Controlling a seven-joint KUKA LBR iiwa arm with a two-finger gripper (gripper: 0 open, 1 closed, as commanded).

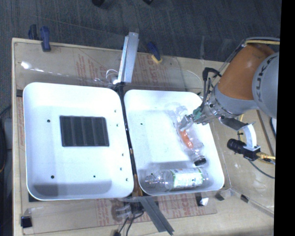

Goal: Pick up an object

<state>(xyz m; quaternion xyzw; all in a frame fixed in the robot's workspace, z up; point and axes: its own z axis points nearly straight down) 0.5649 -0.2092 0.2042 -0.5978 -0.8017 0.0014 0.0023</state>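
My gripper (191, 118) hangs over the upper right part of the right bin (152, 105). It is at the upper end of a small clear bottle (189, 141) with an orange band and a black cap, which lies slanted down the bin's right side. Whether the gripper touches that bottle is unclear. A larger clear bottle (178, 179) with a white and green label lies on its side along the bin's front wall. A dark grey ribbed rectangle (84, 131) lies flat in the left bin (39, 169).
The arm's grey and orange body (245, 80) stands over the bench to the right of the right bin. A metal bar (128, 56) rises behind the seam between the bins. Blue clamps (44, 36) hold the back edge of the bench.
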